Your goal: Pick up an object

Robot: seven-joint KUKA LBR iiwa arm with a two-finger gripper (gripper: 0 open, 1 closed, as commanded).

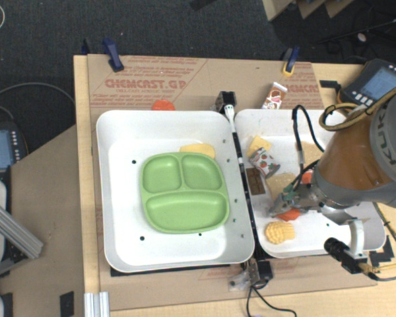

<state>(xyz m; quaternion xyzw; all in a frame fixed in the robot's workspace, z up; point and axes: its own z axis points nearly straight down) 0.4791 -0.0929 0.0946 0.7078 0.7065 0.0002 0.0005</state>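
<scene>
My gripper (285, 201) is down in the right bin (356, 243), reached in under the grey and orange arm (356, 164). Just below its tip lies a small red-orange object (290, 214), touching or nearly so. In front of that sits a yellow corn-like piece (280, 232). A tan block (281, 183) lies just behind the gripper. Further back are a brown bar (255, 181), a small patterned packet (265, 160) and a yellow wedge (258, 143). The arm hides the right part of the bin.
The left bin (119, 177) holds a green divided plate (183, 192) with a pale yellow piece (198, 150) behind it. A small carton (274, 96) lies on the cardboard behind the right bin. Black clamps (226, 101) sit along the wall between the bins.
</scene>
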